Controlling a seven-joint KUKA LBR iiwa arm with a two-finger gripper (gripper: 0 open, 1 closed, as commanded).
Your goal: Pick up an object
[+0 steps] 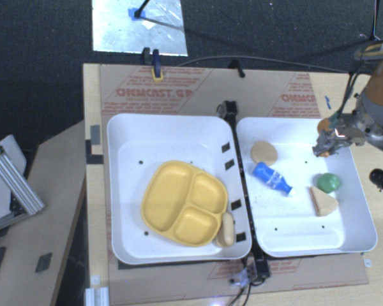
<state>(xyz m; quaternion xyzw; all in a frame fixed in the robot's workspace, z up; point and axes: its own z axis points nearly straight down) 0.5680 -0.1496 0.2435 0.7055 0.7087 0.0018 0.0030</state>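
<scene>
Camera view showed the claw (325,144) hanging over the right bin (357,241), maybe to reach the green ball (329,182); its grip was too blurry to tell.

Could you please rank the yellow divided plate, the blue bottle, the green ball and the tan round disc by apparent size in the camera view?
1. Yellow divided plate, by far the largest.
2. Blue bottle.
3. Tan round disc, close to the bottle, so this order is unsure.
4. Green ball.
</scene>
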